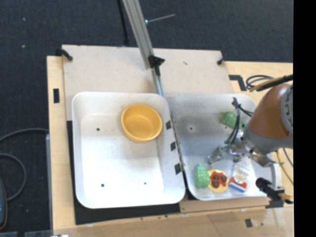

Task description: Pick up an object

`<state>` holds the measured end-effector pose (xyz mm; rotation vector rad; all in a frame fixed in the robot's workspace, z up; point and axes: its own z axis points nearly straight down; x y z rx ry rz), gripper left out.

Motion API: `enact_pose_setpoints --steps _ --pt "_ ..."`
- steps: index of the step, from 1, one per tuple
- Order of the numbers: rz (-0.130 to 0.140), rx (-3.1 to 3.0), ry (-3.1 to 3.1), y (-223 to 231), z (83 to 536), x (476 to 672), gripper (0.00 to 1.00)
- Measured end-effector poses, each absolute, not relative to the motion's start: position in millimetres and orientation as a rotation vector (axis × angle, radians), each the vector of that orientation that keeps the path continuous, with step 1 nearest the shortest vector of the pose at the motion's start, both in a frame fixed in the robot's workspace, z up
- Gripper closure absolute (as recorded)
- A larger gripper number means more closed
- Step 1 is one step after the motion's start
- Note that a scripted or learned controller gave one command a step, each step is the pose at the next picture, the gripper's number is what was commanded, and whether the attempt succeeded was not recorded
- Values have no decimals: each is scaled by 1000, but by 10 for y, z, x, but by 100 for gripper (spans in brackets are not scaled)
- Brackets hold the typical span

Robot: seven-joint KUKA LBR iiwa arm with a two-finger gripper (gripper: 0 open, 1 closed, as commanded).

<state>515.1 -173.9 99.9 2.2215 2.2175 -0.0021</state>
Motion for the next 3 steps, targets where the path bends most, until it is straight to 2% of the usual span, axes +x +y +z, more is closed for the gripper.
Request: enact_pose_setpoints --steps 1,3 --pt "5 2223 2212 -1740 1118 5166 100" --pt "0 2217 2223 -1772 2088 5327 100"
